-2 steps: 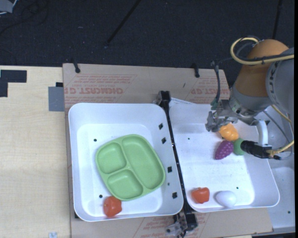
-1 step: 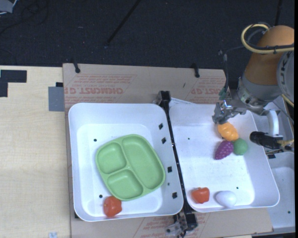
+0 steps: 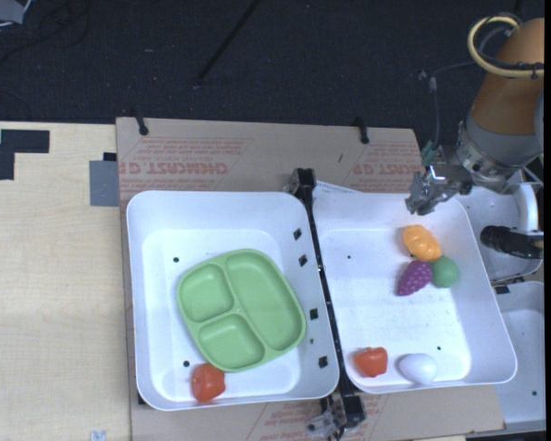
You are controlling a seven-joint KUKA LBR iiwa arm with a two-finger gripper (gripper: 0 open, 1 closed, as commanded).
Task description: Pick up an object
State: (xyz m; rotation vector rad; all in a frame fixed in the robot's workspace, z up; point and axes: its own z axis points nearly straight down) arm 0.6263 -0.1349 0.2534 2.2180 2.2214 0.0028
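Hovering over the far right corner of the right bin (image 3: 344, 223), the claw (image 3: 429, 194) hangs from the grey arm (image 3: 496, 122) with nothing between its fingers; whether they stand wide or narrow I cannot tell.

Just below it in that bin lies an orange toy (image 3: 421, 242). Beside that sit a purple grape bunch (image 3: 413, 277) and a green ball (image 3: 445, 272), the two touching each other. Along the near wall of the same bin rest a red pepper (image 3: 371, 361) and a white egg (image 3: 418, 367), close together.

In the left bin (image 3: 151, 223) lies a green divided plate (image 3: 241, 309), set at a tilt, with a red tomato-like piece (image 3: 208, 382) just beside its near edge.

Both bins stand side by side on a cardboard sheet (image 3: 257, 159) on the table (image 3: 46, 292).
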